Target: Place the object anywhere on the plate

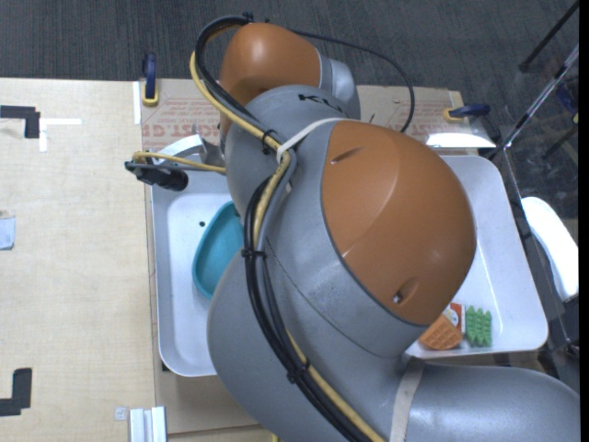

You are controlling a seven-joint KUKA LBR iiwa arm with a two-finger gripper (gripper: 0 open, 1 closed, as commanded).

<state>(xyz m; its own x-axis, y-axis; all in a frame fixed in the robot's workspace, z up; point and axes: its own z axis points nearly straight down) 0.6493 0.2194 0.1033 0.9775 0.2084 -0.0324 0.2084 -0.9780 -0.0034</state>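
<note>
My own grey arm with its orange domed joint caps [368,247] bulks across the foreground here, rising from the bottom edge and covering most of the two shallow white plastic bins. Take the round teal plate [213,251] as the mark: it lies in the left-hand white bin [175,284], and just a crescent of its rim peeks out from behind my arm's left flank.

Well to the right of that plate, past the big orange cap, a small orange ridged toy piece [444,331] rests in the near corner of the right-hand white bin [502,238], with a small green bumpy toy piece [478,326] touching its right side. Those two are the loose objects I can see, both well apart from the plate and in the other bin.

Beyond the plate, just above and left of it, a black cable fitting on yellow hose [158,170] sticks out over the left bin's far rim. Farther still sits my second orange cap [267,58], above printed cardboard [175,109] and dark carpet [386,7].

My gripper is somewhere under my own arm, so its state I cannot tell.
</note>
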